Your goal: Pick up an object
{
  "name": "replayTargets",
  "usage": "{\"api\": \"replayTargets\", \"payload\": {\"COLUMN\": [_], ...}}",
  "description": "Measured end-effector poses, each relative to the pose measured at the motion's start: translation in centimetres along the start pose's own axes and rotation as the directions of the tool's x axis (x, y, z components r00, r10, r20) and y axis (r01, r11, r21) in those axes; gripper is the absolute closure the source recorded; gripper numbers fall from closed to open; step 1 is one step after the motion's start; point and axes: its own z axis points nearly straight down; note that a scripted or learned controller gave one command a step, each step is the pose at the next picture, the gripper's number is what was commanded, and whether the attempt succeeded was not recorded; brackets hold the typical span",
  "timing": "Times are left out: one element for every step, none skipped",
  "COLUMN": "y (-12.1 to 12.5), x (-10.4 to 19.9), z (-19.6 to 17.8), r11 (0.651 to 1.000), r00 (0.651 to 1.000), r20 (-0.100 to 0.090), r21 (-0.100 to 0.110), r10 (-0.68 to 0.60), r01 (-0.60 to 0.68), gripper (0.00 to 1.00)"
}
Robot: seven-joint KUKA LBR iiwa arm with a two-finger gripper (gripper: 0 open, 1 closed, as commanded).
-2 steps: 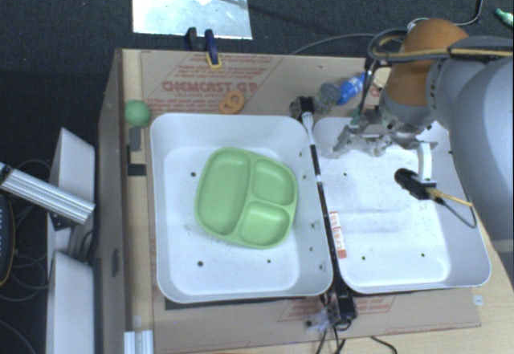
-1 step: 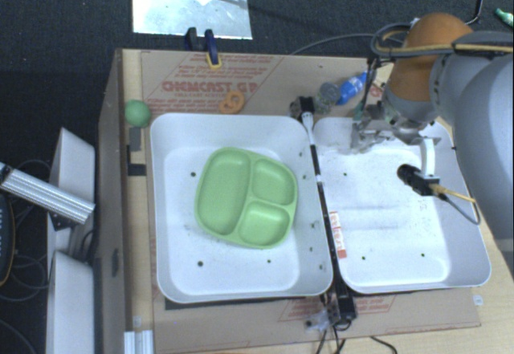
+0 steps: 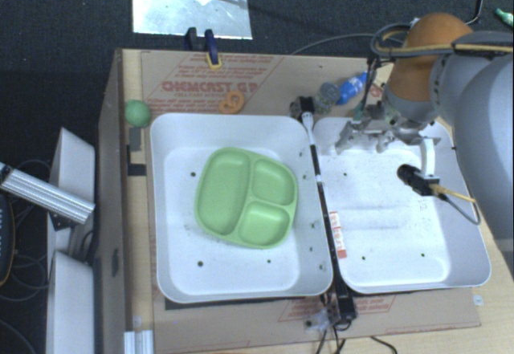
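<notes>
Green divided plastic plate (image 3: 246,197) lies flat in left white bin (image 3: 173,264), long axis near-right to far-left; gripper (image 3: 366,138) over right bin's (image 3: 450,264) far-left corner; small green ball (image 3: 137,112) outside far-left.

Left bin: shallow white plastic bin (image 3: 173,264) holding a light-green three-compartment plastic plate (image 3: 245,197), lying flat near its middle.
Right bin: second shallow white bin (image 3: 401,252).
Arm: grey-and-orange arm's gripper (image 3: 371,138) at that bin's 12 o'clock edge (finger state unclear).
</notes>
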Motion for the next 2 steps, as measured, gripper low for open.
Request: {"api": "replayTargets", "payload": {"y": [-0.1, -0.1], "x": [-1.1, -2.3], "z": [1.1, 1.0], "r11": [1.0, 1.0], "r00": [1.0, 1.0], "r20": [0.0, 0.0], "r21": [0.003, 0.002], "r10": [0.001, 0.001], "r01": [-0.001, -0.001], "gripper": [0.0, 0.0]}}
